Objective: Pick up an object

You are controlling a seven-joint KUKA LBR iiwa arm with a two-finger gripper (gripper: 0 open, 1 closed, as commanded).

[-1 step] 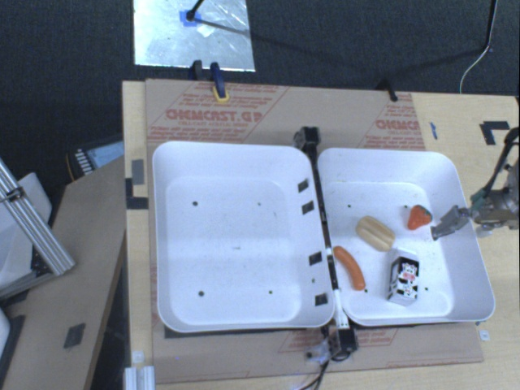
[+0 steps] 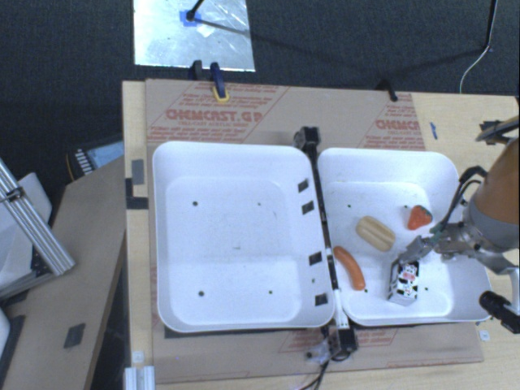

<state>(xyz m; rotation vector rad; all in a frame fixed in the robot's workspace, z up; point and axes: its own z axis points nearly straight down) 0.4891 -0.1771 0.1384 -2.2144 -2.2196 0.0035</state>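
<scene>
While the left white bin [image 2: 231,234] sits on the bench [image 2: 341,108], the right white bin [image 2: 382,169] holds four things. An orange sausage [image 2: 350,267] lies by the middle wall. A tan bun [image 2: 375,233] is beside it. A little cow-spotted carton [image 2: 404,281] stands near the front. A red-orange piece [image 2: 419,216] lies farther back. The claw [image 2: 416,250] hangs just above the carton; I cannot tell if it is wide or narrow.

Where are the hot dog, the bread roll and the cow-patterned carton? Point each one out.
hot dog [image 2: 350,267]: camera view, middle of its orange length.
bread roll [image 2: 375,233]: camera view, centre of its tan top.
cow-patterned carton [image 2: 404,283]: camera view, its spotted side.
</scene>
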